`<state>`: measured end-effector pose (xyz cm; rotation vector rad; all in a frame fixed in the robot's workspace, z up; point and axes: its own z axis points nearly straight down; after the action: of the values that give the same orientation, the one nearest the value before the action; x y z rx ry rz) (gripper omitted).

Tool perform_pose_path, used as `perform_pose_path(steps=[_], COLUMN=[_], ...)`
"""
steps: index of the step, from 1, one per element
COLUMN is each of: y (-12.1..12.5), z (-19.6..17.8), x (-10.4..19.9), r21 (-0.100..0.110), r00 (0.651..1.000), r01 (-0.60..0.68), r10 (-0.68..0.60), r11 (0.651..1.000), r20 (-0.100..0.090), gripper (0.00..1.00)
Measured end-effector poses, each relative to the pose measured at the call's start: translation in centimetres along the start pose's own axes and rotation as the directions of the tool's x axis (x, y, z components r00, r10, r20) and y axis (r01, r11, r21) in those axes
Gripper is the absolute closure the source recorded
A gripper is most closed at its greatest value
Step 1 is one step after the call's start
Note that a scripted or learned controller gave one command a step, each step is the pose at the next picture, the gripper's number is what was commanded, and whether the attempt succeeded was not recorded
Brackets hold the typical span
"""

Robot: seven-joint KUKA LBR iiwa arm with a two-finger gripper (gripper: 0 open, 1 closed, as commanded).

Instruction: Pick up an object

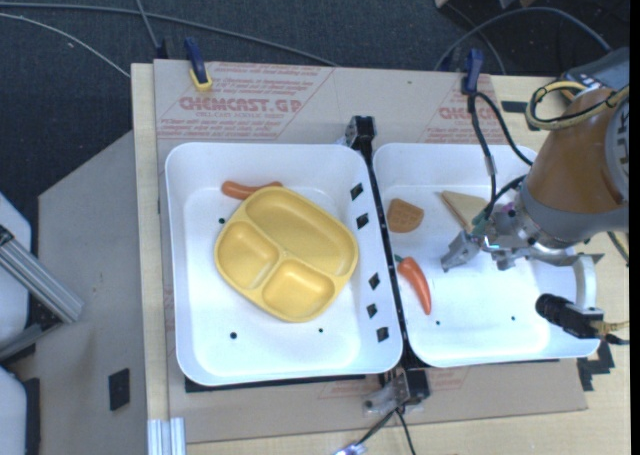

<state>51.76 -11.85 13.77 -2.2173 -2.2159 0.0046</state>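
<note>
The right bin (pixel 480 338) holds a round brown piece (pixel 404 215), a tan wedge (pixel 461 205) and an orange-red chili-shaped piece (pixel 416 283) by its left wall. My gripper (pixel 476 251) hangs low over the middle of this bin, just below the tan wedge and to the right of the chili piece. I see nothing held in it. The arm's orange band (pixel 575 168) rises behind it to the right. In the left bin (pixel 190 273) lies a yellow divided plate (pixel 287 253), with an orange carrot-like piece (pixel 245 188) poking out behind it.
A black divider with clips (pixel 372 243) runs between the two bins. Cables (pixel 485 133) cross the back of the right bin toward the arm. A black part (pixel 565 313) of the arm overhangs the bin's right front corner.
</note>
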Motion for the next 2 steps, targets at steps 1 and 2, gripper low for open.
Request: perform_pose_path(steps=[1, 2], y=[0.0, 0.1], z=[5.3, 3.9], x=[0.1, 0.0], r21=[-0.001, -0.007], r00=[1.0, 1.0], r01=[0.0, 0.0], r10=[0.0, 0.0], r11=[1.0, 1.0], r20=[0.0, 0.001], gripper=[0.0, 1.0])
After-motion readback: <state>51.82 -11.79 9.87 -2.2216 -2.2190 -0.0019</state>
